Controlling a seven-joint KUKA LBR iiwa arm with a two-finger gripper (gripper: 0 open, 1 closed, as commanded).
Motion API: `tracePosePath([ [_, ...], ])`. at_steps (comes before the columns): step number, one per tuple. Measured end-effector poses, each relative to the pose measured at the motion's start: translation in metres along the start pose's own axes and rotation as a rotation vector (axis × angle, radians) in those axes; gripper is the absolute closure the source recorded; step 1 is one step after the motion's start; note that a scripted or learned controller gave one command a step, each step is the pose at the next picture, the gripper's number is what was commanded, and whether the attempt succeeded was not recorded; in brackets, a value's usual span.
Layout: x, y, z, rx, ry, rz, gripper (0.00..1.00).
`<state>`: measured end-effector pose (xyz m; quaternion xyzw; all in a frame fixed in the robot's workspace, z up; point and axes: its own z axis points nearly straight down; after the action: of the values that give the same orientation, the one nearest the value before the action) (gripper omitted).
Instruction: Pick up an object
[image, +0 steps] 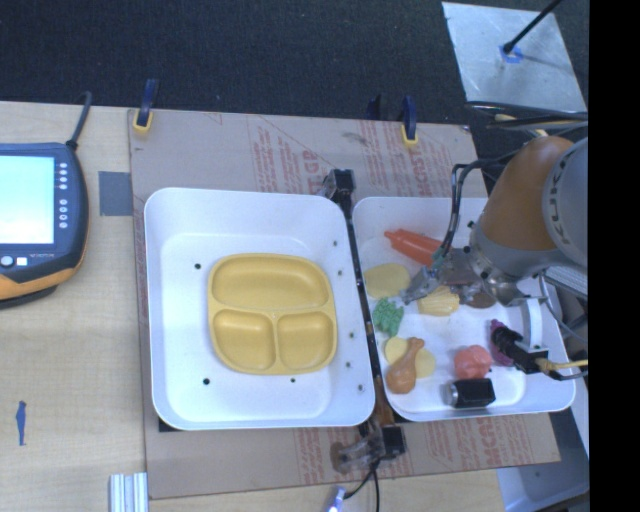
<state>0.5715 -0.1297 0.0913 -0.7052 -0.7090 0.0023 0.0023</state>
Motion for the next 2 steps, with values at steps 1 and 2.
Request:
tracePosePath([
  [1,0.000,0.071,-0.001,0.000,0.001,0.003,0.00],
  [2,-0.016,0.079,0.002,0.025,0.008,0.005,0.00],
])
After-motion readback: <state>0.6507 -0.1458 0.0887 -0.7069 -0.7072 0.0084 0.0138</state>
